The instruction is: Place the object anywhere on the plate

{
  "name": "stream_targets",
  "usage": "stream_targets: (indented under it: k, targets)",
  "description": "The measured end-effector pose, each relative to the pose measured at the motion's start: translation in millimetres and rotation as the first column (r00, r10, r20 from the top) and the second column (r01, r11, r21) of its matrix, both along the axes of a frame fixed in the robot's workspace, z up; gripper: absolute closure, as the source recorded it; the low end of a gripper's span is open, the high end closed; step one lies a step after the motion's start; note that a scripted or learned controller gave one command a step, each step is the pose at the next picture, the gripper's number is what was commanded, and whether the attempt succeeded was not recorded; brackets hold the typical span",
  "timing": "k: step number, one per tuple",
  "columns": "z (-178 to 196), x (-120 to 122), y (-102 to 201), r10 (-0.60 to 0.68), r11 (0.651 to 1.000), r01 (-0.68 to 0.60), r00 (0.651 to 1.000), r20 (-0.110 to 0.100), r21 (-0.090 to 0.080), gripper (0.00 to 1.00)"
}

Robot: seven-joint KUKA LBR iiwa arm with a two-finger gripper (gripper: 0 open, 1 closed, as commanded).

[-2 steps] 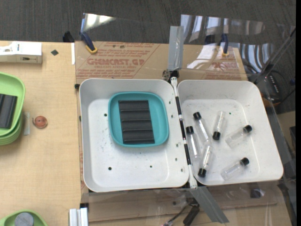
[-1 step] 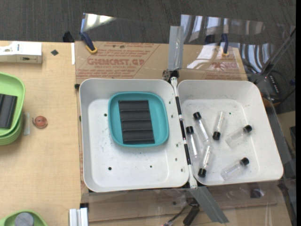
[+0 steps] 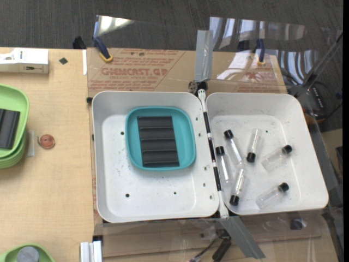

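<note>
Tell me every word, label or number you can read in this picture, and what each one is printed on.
"CHEMCAST GP": roughly how the large red print reads on the brown protective sheet behind the left bin; some letters are unclear.
Smaller red lines above and below it: too blurred to read.
Red print on the brown sheet behind the right bin: hidden by glare.
White box at upper left: dark marks, too small to read.

The arm's colours, shapes, cables and markings -- these cannot be told from here.
</note>
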State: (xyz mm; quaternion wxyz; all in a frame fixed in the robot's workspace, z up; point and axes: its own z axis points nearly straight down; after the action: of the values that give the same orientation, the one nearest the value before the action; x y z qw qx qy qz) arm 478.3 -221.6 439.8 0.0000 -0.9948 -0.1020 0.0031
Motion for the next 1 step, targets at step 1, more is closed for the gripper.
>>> stream_targets:
  k: [1]
  targets:
    - [0.2,0.4,0.1,0.000,1.000,0.000,1.000,0.001,0.000,0.00]
